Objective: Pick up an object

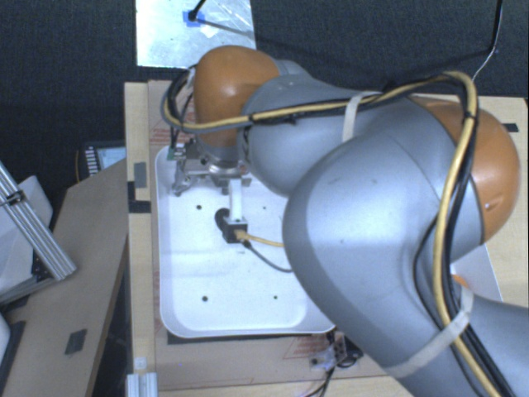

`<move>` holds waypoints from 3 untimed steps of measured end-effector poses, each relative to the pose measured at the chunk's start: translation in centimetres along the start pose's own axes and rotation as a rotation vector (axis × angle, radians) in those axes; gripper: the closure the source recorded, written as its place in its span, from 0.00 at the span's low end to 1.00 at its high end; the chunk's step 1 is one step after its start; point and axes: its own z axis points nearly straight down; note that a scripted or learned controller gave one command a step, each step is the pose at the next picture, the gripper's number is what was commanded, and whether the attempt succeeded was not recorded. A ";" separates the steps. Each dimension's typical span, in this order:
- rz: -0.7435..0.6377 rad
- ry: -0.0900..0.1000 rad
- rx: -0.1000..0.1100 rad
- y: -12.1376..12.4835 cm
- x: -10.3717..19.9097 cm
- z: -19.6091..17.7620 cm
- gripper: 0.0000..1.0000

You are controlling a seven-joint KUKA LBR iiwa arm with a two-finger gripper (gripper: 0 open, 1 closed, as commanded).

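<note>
Camera view: arm overhangs bin; jaws near rim.

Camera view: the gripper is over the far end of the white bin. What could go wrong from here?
The gripper sits close to the far wall of the white bin and could strike it. No object shows on the bin floor beside it, so a grasp may catch nothing. The arm hides much of the scene, so checking is hard.

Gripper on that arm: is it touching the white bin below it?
Cannot tell. The camera view shows the gripper low over the white bin at its far end, with neither contact nor gap plain.
</note>
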 end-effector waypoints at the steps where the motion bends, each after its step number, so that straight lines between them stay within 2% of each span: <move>1: 0.007 0.002 -0.003 -7.1 -2.3 -4.0 0.00; 2: 0.000 0.009 -0.029 -1.0 0.2 -20.4 0.00; 3: -0.003 0.004 -0.012 -1.3 0.1 -20.4 1.00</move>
